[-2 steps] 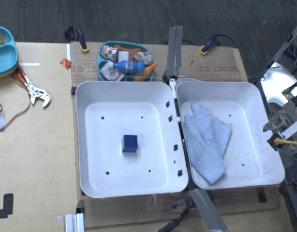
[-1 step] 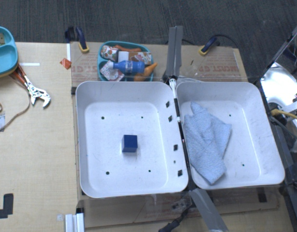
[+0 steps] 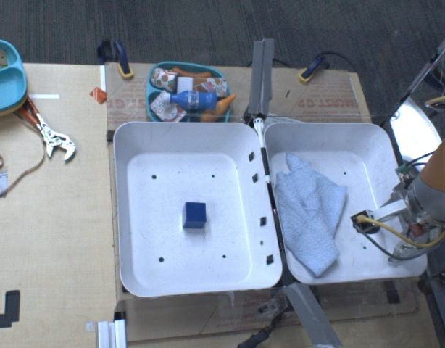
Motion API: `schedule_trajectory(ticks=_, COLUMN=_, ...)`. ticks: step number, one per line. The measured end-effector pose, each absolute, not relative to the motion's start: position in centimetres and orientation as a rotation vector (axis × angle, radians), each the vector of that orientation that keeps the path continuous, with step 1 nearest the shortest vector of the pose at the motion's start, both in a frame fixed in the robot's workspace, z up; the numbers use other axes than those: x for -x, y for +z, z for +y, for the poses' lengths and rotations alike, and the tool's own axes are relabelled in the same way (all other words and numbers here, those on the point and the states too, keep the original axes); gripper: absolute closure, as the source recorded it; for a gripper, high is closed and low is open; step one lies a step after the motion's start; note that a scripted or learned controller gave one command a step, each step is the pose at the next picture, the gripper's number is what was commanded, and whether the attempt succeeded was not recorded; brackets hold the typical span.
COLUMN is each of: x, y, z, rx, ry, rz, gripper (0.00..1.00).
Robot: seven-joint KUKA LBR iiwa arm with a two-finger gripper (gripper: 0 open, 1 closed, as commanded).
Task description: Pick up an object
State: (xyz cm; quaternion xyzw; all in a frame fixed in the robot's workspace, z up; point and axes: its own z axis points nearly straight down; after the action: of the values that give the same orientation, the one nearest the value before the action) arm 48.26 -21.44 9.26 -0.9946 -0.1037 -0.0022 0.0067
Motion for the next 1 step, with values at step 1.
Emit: schedule_trajectory(ticks=1, x=-47.74, y=17.67, z=-22.19, rx=3.124, ry=0.005, rz=-0.320, gripper=0.00)
